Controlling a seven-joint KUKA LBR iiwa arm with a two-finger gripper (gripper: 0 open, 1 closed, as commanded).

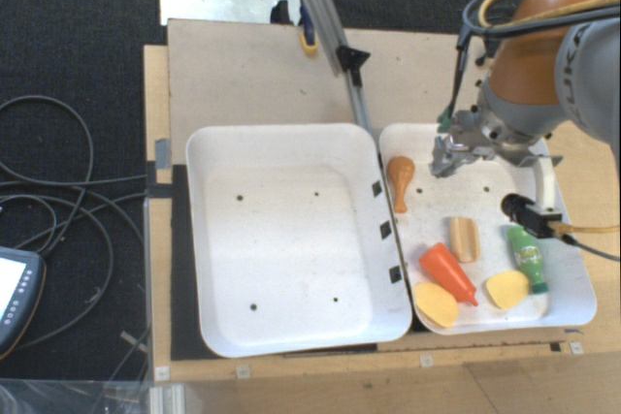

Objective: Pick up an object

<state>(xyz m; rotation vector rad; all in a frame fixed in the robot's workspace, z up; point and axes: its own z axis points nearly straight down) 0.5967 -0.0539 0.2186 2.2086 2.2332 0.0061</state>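
Over right bin (582, 305), end effector (448, 156) hovered; finger state unclear. Risk: drumstick (400, 179) sat against wall, fingers could clip it.

The table (243, 73) is a pale brown board, and on it sit two shallow white bins side by side. The left bin (209, 208) is the landmark. The right bin (572, 301) touches its right wall. Behind the left bin the board is bare.
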